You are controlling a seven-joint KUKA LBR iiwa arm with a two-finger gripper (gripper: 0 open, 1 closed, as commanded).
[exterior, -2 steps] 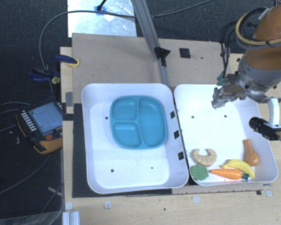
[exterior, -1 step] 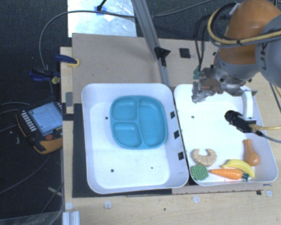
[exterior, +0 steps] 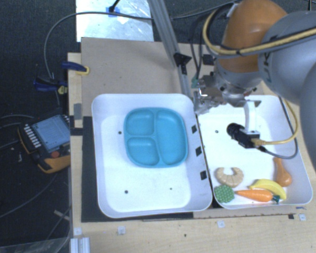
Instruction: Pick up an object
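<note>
One gripper (exterior: 203, 97) hangs at the upper left corner of the right bin (exterior: 215, 153); open or closed cannot be told.
Toy foods sit at frame lower right, well apart from it: croissant (exterior: 229, 176), carrot (exterior: 254, 195), banana (exterior: 267, 185). Croissant judged light, stiff and not slippery; take it across the middle. Arm (exterior: 292, 51) enters from upper right, wrist bent downward.

Dark carpet (exterior: 21, 25) surrounds the brown bench (exterior: 126, 62) — cables (exterior: 48, 33) and a handset (exterior: 46, 136) lie left.
</note>
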